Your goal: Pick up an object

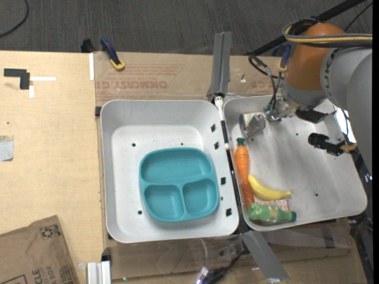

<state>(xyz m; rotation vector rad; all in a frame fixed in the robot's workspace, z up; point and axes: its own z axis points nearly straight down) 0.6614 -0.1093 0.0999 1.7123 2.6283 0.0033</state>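
In the right bin [320, 176], an orange carrot [241, 160] with a green top lies along the left wall. Below it lie a yellow banana [269, 188] and a green bottle [271, 213] with a red-edged label. A second orange piece [247, 192] sits half under the banana. My gripper [254, 125] hangs low in the bin's far left corner, just beyond and slightly right of the carrot's green top. It is apart from the banana and the bottle.
The left bin [118, 158] holds a teal divided plate [177, 183]. A grey divider post [221, 64] rises between the bins at the back. The arm [320, 58] and its cables cover the right bin's far right corner. Cardboard lies around the bins.
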